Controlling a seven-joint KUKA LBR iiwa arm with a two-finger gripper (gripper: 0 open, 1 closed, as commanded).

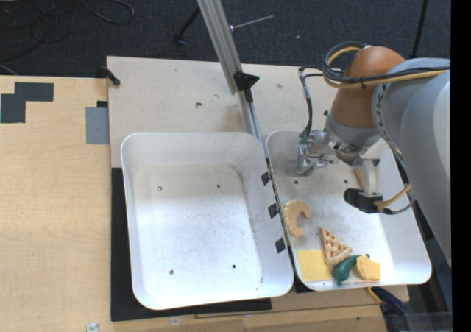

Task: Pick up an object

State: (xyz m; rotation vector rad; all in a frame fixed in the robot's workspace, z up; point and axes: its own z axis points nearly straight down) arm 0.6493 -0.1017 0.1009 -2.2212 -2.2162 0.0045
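Observation:
My gripper (307,163) hangs over the far left part of the right bin (412,249), under the orange wrist band. Nothing shows between its tips. Nearer the camera in that bin lie a tan croissant-shaped piece (296,217), a waffle-patterned triangle (335,244), a flat yellow square (312,264), a green-teal piece (344,269) and a small yellow-orange chunk (369,269). The gripper stands well apart from all of them, beyond the croissant piece.
The left bin (140,249) sits beside the right one, with black clips along the shared rim. A slanted metal rail (221,36) rises behind the bins. The grey arm fills the right side over the right bin's far edge.

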